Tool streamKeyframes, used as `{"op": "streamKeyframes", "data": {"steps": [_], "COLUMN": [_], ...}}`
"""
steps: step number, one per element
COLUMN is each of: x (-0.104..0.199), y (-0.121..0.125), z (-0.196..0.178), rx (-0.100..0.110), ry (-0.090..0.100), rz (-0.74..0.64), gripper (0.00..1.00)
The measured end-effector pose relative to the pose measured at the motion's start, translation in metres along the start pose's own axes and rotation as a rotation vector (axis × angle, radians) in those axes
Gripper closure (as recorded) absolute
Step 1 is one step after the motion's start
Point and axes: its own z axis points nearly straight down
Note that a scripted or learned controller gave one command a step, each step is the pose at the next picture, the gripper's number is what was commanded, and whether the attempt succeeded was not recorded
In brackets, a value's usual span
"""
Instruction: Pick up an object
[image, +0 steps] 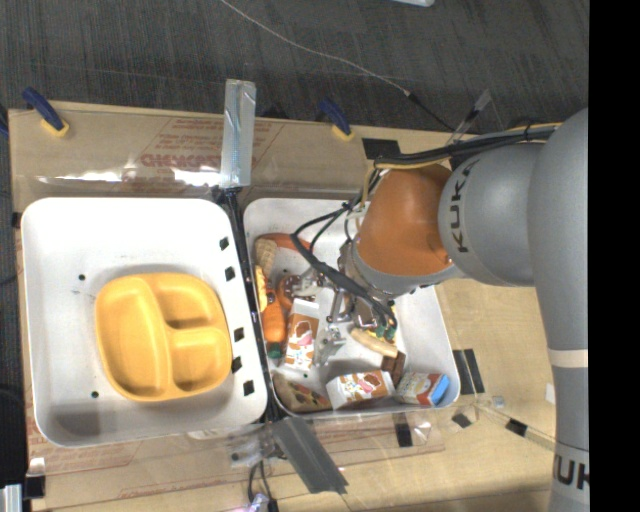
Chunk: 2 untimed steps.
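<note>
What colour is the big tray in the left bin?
The tray is yellow all over, with no pattern. The camera view shows it well.

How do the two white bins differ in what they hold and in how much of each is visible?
The left bin holds one yellow divided tray lying flat; the right bin holds a jumble of small packaged items. The left bin is in full view, while the arm reaches down over the right bin and covers its upper part. Both are shallow, white and sit side by side.
</note>
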Motion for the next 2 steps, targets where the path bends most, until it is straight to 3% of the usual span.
{"op": "streamKeyframes", "data": {"steps": [1, 2], "x": [-0.038, 0.001], "y": [-0.009, -0.001], "z": [-0.006, 0.000], "rx": [-0.016, -0.012], "ry": [0.001, -0.001], "rz": [-0.213, 0.002], "gripper": [0.00, 0.00]}}
